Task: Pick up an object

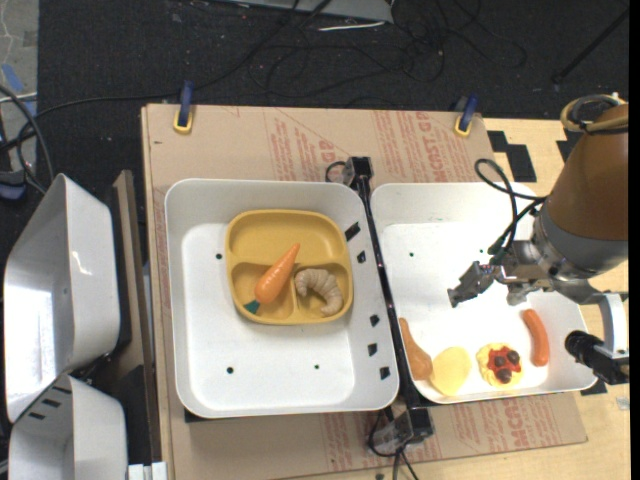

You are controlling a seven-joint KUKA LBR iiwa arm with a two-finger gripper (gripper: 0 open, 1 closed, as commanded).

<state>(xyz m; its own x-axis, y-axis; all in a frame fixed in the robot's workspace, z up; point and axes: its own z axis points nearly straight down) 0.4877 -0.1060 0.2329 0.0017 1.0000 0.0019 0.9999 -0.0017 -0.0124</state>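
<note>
My gripper [470, 288] hangs over the middle of the right bin [440, 218], its dark fingers pointing left with nothing seen between them. Along that bin's front edge lie an orange sausage-like piece [414, 349], a pale yellow round slice [451, 368], a small yellow pizza with red and dark toppings [500, 363] and a red-orange sausage [538, 336]. They sit below and right of the gripper, apart from it. In the left bin [200, 368] a yellow divided plate [245, 233] holds a carrot [277, 274] and a pale shrimp [320, 288].
The bins rest on a cardboard sheet [300, 138] held by yellow clamps [183, 120] at the back. A black divider [372, 268] with clips runs between the bins. Cables [505, 208] trail from the arm over the right bin. White containers [55, 278] stand at the far left.
</note>
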